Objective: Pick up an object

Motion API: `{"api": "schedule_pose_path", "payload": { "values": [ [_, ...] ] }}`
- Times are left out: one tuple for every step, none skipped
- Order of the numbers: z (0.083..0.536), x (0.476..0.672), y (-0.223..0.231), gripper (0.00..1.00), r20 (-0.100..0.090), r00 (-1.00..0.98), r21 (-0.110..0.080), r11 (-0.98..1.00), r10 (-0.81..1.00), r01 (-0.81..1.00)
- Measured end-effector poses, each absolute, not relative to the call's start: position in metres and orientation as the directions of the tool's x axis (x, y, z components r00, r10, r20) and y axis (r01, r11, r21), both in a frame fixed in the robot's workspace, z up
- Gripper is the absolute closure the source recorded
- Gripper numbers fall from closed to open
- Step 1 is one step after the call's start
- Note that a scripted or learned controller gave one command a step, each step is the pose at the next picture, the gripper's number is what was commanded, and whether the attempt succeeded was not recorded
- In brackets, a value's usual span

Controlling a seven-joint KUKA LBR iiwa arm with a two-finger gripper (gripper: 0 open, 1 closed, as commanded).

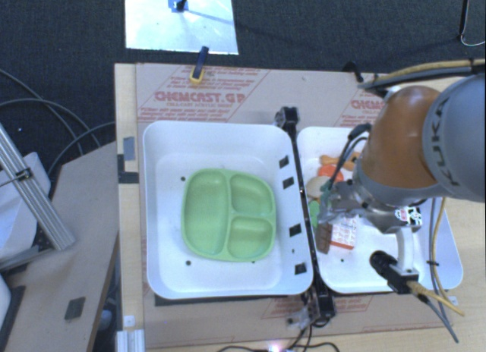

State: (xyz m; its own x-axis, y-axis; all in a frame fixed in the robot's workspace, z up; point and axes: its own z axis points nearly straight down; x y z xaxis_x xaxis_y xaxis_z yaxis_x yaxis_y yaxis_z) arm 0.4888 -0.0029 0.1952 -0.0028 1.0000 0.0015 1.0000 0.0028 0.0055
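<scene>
1. Grey arm [425,146] with its orange band reaches in over the right bin [448,267]
2. Gripper [328,210] hangs low at that bin's left side, above a red-and-white packet [345,233] and a brown item [323,238]
3. Fingers hidden under the wrist, grip impossible to tell
4. Left bin [167,191] holds a green divided plate [228,214]

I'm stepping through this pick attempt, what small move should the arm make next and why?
Probably lower the claw a little toward the red and white packet in the right bin. It sits right over that clutter, and I can't see anything held yet.
</scene>
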Motion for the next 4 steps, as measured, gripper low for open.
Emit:
{"api": "schedule_pose_path", "payload": {
  "values": [
    [0.230,0.488,0.004,1.00,0.001,-0.006,0.005,0.006,1.000,1.000],
    [0.233,0.487,-0.016,1.00,0.000,-0.001,0.003,0.001,1.000,1.000],
    [0.244,0.489,-0.015,1.00,0.001,-0.006,0.006,0.006,1.000,1.000],
    [0.181,0.519,0.070,1.00,0.003,-0.012,-0.002,0.012,1.000,1.000]
  ]
}}
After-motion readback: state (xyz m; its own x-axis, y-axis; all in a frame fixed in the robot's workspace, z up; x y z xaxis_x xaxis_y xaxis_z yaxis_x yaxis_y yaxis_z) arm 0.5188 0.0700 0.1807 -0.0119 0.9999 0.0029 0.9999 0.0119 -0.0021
